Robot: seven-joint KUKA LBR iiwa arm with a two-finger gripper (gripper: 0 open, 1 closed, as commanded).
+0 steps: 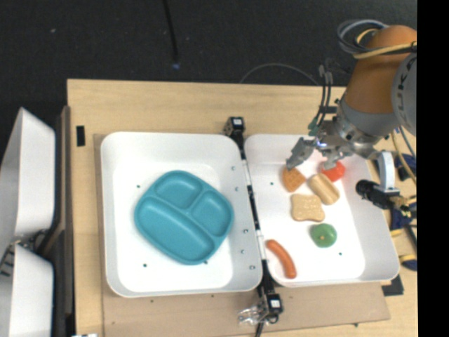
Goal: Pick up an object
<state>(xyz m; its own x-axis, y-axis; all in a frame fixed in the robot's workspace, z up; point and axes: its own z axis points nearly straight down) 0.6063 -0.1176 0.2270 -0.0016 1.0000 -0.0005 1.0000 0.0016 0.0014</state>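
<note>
Two shallow white plastic bins sit side by side; the left bin [119, 258] carries one teal moulded plastic tray with compartments [184, 216], the right bin [365, 258] six toy foods. By size: one tan toast slice [307, 207], one orange-red sausage [281, 257], one beige bread roll [325, 188], one green apple [323, 235], one orange-brown nugget [293, 180], one small red piece [334, 170]. Nothing looks lifted yet. The gripper [316, 153] hangs over the bin's far end, fingers spread and empty, just above the nugget and red piece; descent, grasp and lift remain.
</note>
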